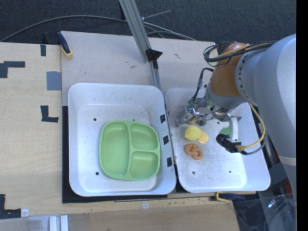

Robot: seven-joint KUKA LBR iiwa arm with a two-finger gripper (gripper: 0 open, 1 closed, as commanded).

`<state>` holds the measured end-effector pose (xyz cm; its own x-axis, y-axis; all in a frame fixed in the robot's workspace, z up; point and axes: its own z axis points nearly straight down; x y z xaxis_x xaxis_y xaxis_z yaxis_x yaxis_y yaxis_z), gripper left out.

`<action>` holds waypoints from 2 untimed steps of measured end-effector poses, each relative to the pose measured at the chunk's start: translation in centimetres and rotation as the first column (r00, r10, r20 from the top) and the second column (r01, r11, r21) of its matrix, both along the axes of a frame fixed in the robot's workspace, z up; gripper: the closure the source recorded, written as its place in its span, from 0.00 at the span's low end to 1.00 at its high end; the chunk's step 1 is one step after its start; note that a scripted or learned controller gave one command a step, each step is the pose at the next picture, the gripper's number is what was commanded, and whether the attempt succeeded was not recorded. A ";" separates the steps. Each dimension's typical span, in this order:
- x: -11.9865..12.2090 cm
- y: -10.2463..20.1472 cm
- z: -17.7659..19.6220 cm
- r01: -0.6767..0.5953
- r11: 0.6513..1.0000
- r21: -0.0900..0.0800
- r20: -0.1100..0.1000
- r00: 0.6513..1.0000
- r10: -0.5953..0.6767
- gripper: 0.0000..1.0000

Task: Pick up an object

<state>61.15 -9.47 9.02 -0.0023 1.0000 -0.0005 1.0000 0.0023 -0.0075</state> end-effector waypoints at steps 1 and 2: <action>0.1 0.0 1.4 -0.002 1.000 0.000 0.004 1.000 0.002 1.00; 0.3 0.2 7.3 0.000 1.000 0.000 0.012 1.000 0.000 1.00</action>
<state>61.48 -9.25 16.30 -0.0018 1.0000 -0.0005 1.0000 0.0018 0.0041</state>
